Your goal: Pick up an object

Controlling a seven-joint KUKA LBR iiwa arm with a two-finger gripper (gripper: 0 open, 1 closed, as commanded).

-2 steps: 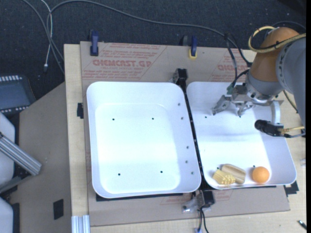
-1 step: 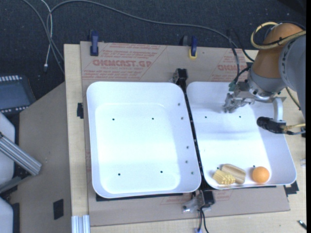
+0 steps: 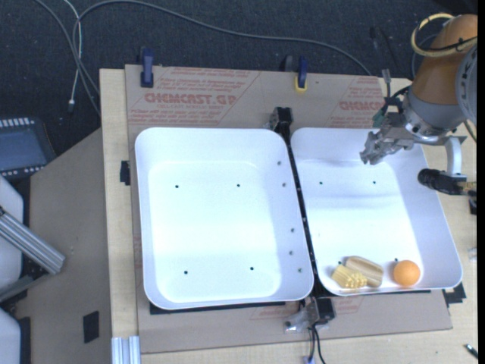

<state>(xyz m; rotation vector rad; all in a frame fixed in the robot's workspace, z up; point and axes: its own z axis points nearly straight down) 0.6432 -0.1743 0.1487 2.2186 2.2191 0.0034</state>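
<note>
An orange ball (image 3: 407,272) lies in the near right corner of the right bin (image 3: 356,218). Left of it sit a tan bread-like roll (image 3: 364,265) and a yellow corn cob piece (image 3: 349,278), touching each other. My gripper (image 3: 373,152) hangs over the far right part of the right bin, well away from these objects. Nothing shows between its fingers.
The left bin (image 3: 220,218) stands beside the right one on a cardboard sheet held by blue clamps (image 3: 147,65). A black fitting (image 3: 442,179) sticks out at the right bin's right rim. Cables trail over the dark floor at the back.
</note>
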